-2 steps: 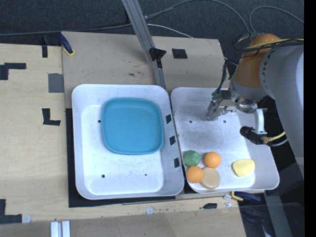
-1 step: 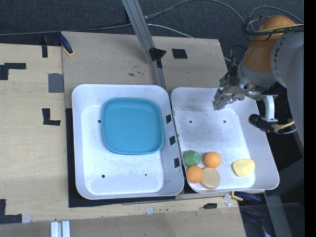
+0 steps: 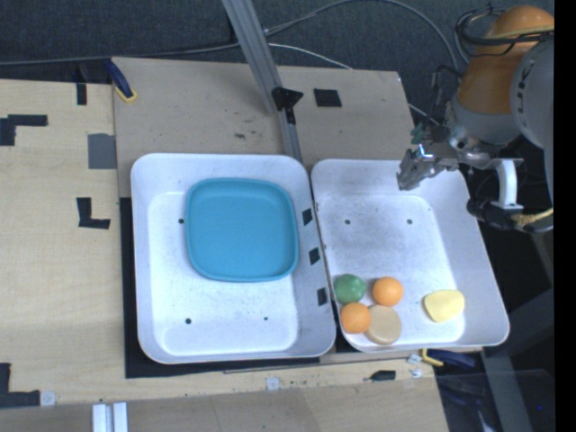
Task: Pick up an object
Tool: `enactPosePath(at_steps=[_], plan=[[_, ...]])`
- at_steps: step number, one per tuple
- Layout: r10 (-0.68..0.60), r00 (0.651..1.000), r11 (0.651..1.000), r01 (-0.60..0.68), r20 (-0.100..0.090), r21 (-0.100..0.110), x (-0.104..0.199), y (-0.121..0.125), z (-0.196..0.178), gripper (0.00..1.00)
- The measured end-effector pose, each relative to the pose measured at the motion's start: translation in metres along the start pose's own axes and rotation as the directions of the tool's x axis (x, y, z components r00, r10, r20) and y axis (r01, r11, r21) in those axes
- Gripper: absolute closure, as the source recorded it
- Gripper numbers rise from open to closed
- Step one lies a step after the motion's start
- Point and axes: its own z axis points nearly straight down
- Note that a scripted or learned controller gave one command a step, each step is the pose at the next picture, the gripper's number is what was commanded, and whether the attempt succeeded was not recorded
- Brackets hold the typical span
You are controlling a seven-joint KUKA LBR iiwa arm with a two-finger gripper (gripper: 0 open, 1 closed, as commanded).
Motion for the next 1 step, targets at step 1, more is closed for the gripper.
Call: enactPosePath(at_steps=[1], plan=[[0.0, 1.0, 1.0, 0.0, 0.0, 0.0, -0.0019, 0.0105, -0.0547, 1.0]])
